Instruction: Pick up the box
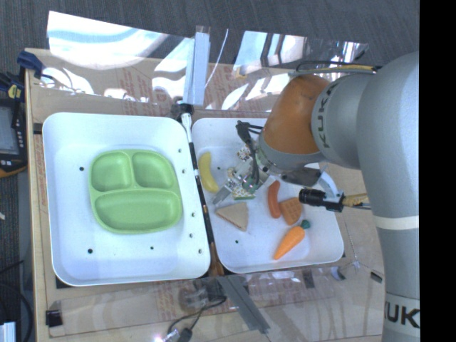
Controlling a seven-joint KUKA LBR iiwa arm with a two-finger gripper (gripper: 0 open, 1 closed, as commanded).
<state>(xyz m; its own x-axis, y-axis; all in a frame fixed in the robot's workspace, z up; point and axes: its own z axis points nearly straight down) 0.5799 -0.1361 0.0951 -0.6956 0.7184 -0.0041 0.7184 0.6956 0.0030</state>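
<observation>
A small tan box (pixel 234 215), seen as a wedge shape, lies flat on the floor of the right bin (pixel 322 251), left of centre. My gripper (pixel 239 183) hangs low in that bin just above and behind the box's upper edge, close to it or touching it. The grey arm with its orange band (pixel 296 116) reaches in from the right and hides the bin's upper right part. Nothing is visibly lifted off the bin floor.
A yellow banana (pixel 207 172) lies left of the gripper by the bin wall. A red sausage (pixel 273 199), a waffle piece (pixel 291 209) and a carrot (pixel 291 241) lie right of the box. The left bin (pixel 64 141) holds a green divided plate (pixel 135 189).
</observation>
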